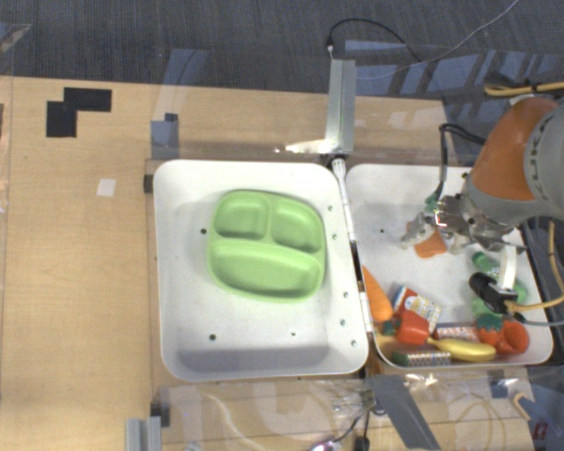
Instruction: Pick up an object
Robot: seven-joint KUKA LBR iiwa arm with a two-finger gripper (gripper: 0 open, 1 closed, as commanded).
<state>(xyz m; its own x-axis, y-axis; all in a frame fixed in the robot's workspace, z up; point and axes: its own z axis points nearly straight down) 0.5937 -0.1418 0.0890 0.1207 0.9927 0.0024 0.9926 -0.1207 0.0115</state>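
Orange piece [431, 245], small and wedge-like, lies on the open floor of the right bin [385, 200], up in its far half, and the gripper [438, 232] is right on top of it, reaching in from the right with the arm [517, 163] bent over the bin's far corner. The claw is touching or all but touching the piece, but from this slant I cannot tell whether it is spread or already closed on it, so I won't call it a hold. My read: this is the grasp itself, and to do it well the claw should settle squarely over the piece, close on its broader sides and lift straight up, since a wedge that small could squirt sideways. Good news, the spot is clear, with white floor all around the piece. The clutter sits well apart along the near wall: a carrot [377, 294] against the dividing rim, a red-and-white packet [419, 303], a red pepper [413, 329], a banana [462, 349] and a red toy fruit [509, 337]. A green piece [483, 261] lies near, on the arm's side, the one thing a drifting wrist might nudge. Over in the left bin [183, 332] a green divided plate [266, 244] sits alone, out of play.
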